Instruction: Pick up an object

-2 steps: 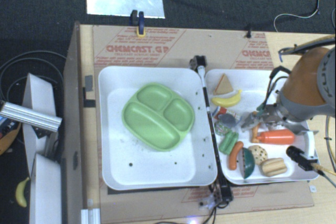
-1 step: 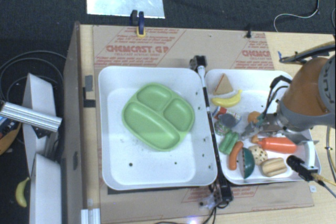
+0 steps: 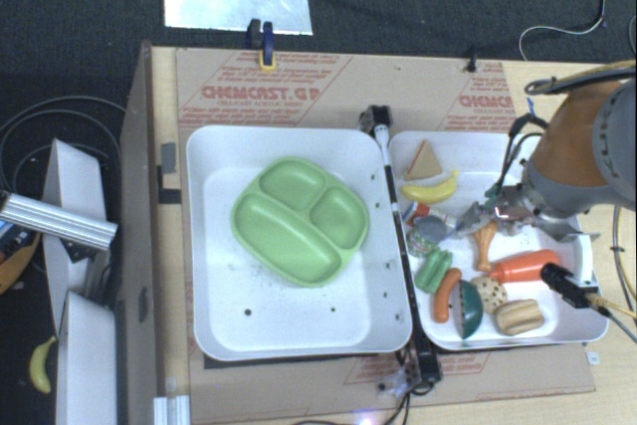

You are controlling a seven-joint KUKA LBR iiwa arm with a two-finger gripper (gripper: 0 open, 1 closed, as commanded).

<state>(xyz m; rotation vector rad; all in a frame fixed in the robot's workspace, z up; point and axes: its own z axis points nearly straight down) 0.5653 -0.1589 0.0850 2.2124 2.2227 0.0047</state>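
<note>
Two shallow white bins sit side by side on a brown cardboard-covered bench [image 3: 299,80]. The left bin [image 3: 224,314] holds a light green divided plate [image 3: 300,219], tilted so its long compartment runs from ten o'clock down toward four o'clock. The right bin [image 3: 587,249] is crowded with toy food. Toward twelve o'clock in it lies a tan wedge like a sandwich half [image 3: 423,159], and just below that a yellow banana [image 3: 434,186] with a small red piece [image 3: 416,210] touching its lower edge. Near the bin's centre-left sits a grey rounded object [image 3: 428,234], with a green vegetable piece [image 3: 433,268] just beneath it at six o'clock. Further toward six o'clock lie a red-orange sausage shape [image 3: 448,294], a teal object [image 3: 469,310], a speckled beige ball [image 3: 488,291] and a brown bread roll [image 3: 519,316]. An orange carrot [image 3: 524,266] lies at about four o'clock, and a smaller orange piece [image 3: 485,246] stands just left of it. The grey arm [image 3: 587,144] reaches in from three o'clock, and its gripper [image 3: 476,217] hangs low over the middle of the right bin, beside the grey object and above the small orange piece. Whether its fingers are spread or closed cannot be told, and nothing is visibly held.
</note>
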